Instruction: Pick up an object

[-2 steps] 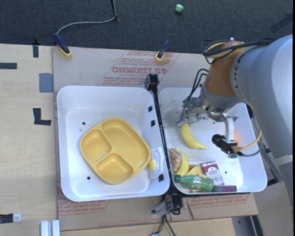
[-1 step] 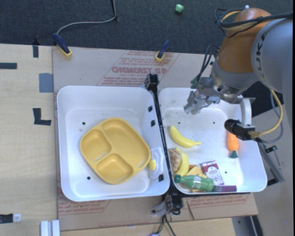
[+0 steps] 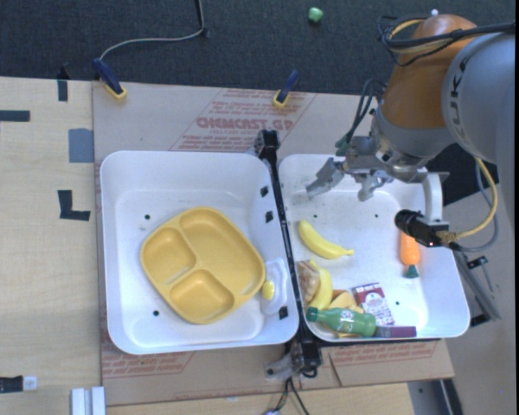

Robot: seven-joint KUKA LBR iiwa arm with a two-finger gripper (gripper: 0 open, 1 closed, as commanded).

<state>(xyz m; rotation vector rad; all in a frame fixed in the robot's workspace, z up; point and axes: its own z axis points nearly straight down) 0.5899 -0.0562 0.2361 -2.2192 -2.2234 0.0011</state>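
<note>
My gripper [image 3: 343,182] hangs over the far part of the right bin [image 3: 445,314], fingers spread open with nothing between them. Below it lies a yellow banana [image 3: 323,241] on the bin floor. An orange carrot [image 3: 409,252] rests near the bin's right side. At the near edge sit a second banana [image 3: 321,288], a green bottle [image 3: 343,320] on its side and a red-and-white packet [image 3: 374,303].
The left bin [image 3: 125,193] holds a yellow divided plate [image 3: 201,264]. A black divider [image 3: 276,223] runs between the bins. Blue-and-yellow clamps [image 3: 110,78] grip the cardboard's far edge. A small green ball [image 3: 315,13] lies on the dark floor beyond.
</note>
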